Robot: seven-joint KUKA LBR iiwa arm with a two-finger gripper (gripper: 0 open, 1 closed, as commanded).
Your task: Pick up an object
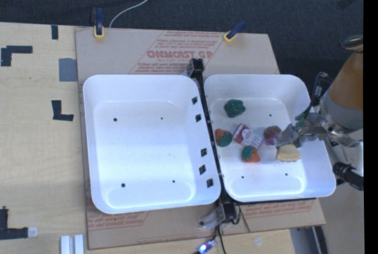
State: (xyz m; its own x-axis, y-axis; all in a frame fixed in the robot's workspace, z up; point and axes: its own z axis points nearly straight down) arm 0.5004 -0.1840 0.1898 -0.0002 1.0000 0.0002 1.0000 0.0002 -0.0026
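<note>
Gripper point(289, 137) low over the right bin point(295, 185) beside a pale lump point(288, 155) (likely light, soft; finger state unclear), best pinched across its middle.

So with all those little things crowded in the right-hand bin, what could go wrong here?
The gripper is low between the pale yellow piece and the dark reddish object, so it might nudge either aside instead of grasping. The red-and-white packet lies close by; it could get bumped too.

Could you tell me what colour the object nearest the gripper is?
Pale yellow object, clearest in the camera view.
</note>
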